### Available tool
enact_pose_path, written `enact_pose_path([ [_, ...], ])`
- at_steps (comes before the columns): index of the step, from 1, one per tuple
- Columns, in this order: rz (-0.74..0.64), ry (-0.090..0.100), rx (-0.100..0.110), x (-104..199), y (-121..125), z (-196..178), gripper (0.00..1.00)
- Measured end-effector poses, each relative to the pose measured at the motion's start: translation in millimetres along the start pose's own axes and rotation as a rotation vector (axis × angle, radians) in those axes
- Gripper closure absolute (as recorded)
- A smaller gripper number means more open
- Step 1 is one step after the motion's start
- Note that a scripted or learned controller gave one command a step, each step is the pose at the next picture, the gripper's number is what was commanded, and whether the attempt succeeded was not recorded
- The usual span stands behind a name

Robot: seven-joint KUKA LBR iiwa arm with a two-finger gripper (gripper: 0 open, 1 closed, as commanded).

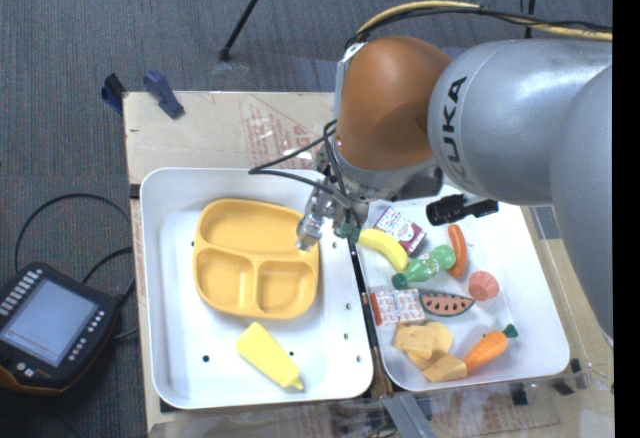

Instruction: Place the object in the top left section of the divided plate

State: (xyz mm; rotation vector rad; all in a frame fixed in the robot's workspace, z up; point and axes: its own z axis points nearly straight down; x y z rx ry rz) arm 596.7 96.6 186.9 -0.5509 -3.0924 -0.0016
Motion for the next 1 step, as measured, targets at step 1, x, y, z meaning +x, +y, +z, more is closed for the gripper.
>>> enact_pose_path([
  [1,-0.345,0.002,0.0,38.8,85.2,62.3,1.0],
])
